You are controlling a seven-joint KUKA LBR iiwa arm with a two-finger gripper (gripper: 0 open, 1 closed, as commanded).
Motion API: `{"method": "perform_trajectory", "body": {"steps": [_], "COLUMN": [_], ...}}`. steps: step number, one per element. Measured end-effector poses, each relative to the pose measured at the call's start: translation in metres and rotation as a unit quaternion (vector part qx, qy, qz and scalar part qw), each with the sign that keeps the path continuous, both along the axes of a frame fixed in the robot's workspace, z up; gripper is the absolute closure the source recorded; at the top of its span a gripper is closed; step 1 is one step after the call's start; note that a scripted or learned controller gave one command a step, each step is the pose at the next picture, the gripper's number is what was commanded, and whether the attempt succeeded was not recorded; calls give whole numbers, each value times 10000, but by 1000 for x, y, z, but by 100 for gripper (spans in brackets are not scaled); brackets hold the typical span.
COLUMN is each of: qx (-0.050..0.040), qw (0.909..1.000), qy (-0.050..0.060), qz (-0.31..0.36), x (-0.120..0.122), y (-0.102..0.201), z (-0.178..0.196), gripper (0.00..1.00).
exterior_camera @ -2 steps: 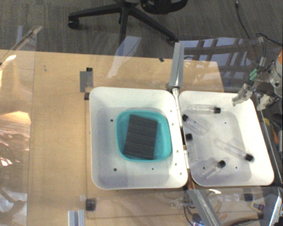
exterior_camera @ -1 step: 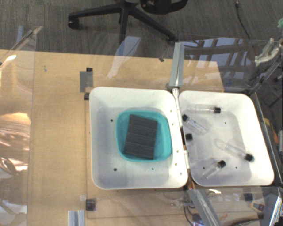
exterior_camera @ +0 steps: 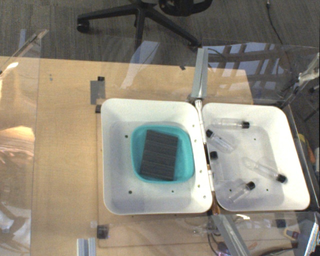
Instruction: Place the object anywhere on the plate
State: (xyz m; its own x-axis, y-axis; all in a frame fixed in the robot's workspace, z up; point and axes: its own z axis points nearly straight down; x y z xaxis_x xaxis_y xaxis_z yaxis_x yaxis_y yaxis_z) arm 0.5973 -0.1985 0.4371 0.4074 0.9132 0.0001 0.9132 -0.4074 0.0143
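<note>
A teal square plate [exterior_camera: 186, 159] lies in the left white bin [exterior_camera: 115, 170]. A dark grey ribbed rectangular block [exterior_camera: 159, 154] rests flat on the plate, roughly centred and slightly turned. The right white bin [exterior_camera: 295, 195] holds several clear plastic tubes with black caps: one near the back [exterior_camera: 231, 123], one by the left wall [exterior_camera: 219, 140], one at the right [exterior_camera: 265, 170] and one at the front [exterior_camera: 240, 190].
A small black cap [exterior_camera: 213, 155] lies near the divider between the bins. Clear acrylic panels stand around the bench. A metal post [exterior_camera: 199, 75] rises behind the bins. An office chair base [exterior_camera: 140, 15] is on the carpet beyond.
</note>
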Motion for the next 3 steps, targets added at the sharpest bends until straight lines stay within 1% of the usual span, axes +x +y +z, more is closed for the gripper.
{"method": "perform_trajectory", "body": {"steps": [1,2,3], "qx": [15,16,24], "qw": [9971,9908,9868], "qy": [9,10,9], "qz": [-757,-1354,-1617], "x": [-91,-108,-37], "y": [6,3,18], "z": [0,-1,-1], "gripper": [0,0,0]}}
